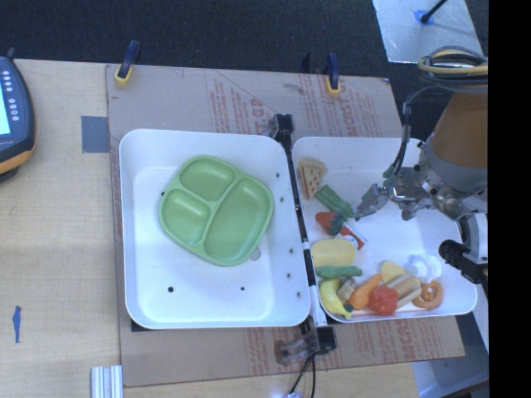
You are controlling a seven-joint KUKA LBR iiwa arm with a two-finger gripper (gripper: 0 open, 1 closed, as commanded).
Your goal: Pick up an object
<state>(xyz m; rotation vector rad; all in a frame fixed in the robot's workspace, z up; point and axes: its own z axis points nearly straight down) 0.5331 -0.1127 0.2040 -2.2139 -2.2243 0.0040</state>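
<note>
Plastic, wood and card, mostly matt

Smooth white plastic bins; a matt green plastic tray; pale wood-grain desk; printed brown cardboard sheet; glossy plastic toy foods.

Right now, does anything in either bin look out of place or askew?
Only the green divided plate in the left bin: it sits rotated, not square with the bin's walls. The toy food lies in a loose pile in the right bin; nothing spilled outside.

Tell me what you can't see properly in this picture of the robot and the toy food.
- Arm: cut off by the camera view's right edge.
- Pincer: too small and blurry to tell if it is open or shut.
- Banana: partly covered by other toy food.
- White thing near the pretzel: too blurry to name.
</note>
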